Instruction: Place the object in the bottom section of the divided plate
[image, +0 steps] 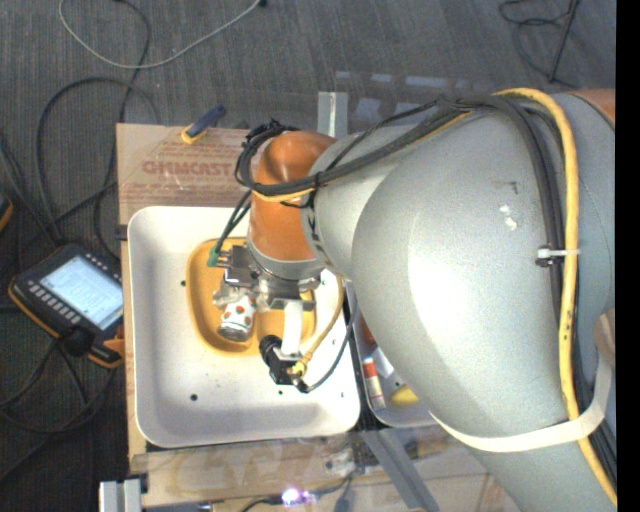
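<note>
Our gripper (262, 300) hangs low over the left bin (160, 400), directly above the yellow divided plate (205, 325), but the wrist, its orange band (280, 215) and the sensor hardware cover the working end, so we cannot tell how it is set or whether it carries anything.

Just to the left of the gripper body we see a small white object with red marks (236, 318), sitting over the plate's lower left part. We cannot tell whether it is held, resting on the plate, or even part of the gripper assembly; if it is the task's object, it lies close to the section we are aiming for.

We judge it light and rigid, probably hard plastic, with a smooth, slightly slippery skin and little risk of breaking. It looks rounded and compact, so we would take it across its middle, squarely, to keep it from squirting out sideways.

We cannot read a clear long axis: it looks about as wide as tall from here, and no end points anywhere distinct.

Further out, a black cable (285, 370) loops below the gripper, and the arm's grey bulk (470, 270) hides most of the right bin (385, 400).
</note>
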